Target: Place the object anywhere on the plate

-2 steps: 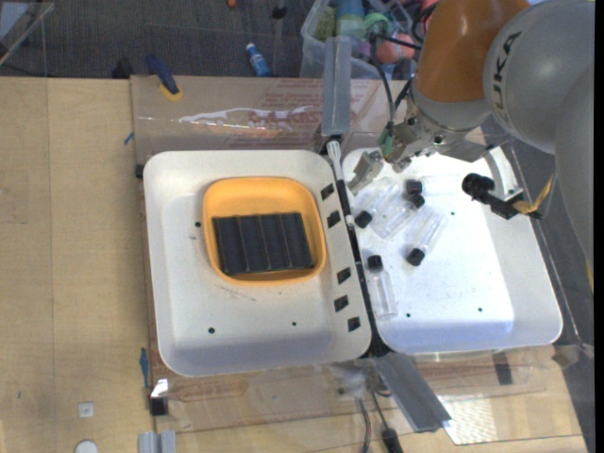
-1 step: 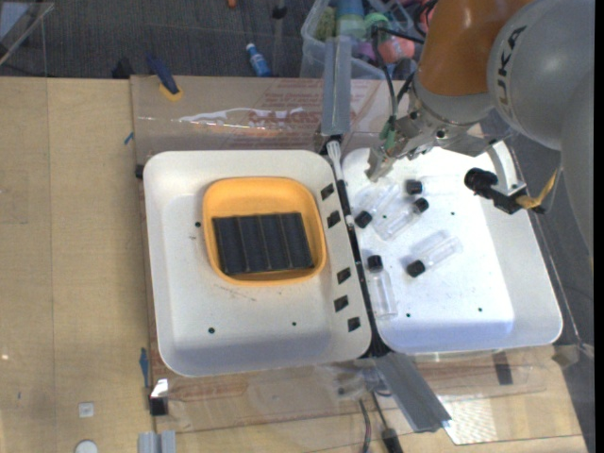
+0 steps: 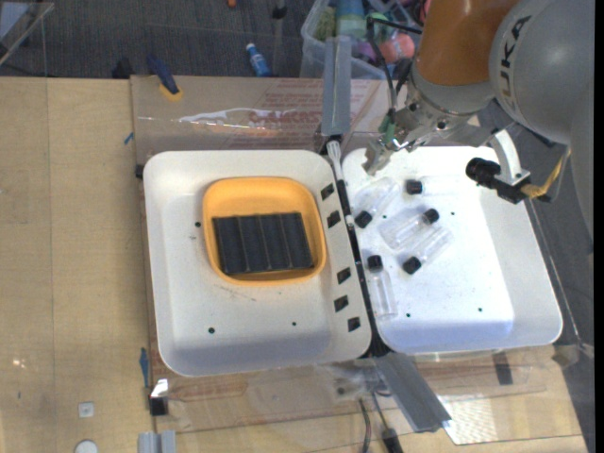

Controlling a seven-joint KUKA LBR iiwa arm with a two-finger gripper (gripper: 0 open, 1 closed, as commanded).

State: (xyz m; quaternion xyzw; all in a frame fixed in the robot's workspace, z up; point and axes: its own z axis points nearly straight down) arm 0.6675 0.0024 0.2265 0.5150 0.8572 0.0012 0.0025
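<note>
The gripper [image 3: 379, 151] hangs over the back left corner of the right bin [image 3: 491, 300]; whether it is apart or together cannot be told. Clear plastic bottles with black caps [image 3: 415, 232] lie scattered in that bin, below and to the right of it. The orange plate [image 3: 262, 193], bearing a black ridged block [image 3: 263, 243], sits in the left bin [image 3: 179, 281].
</note>
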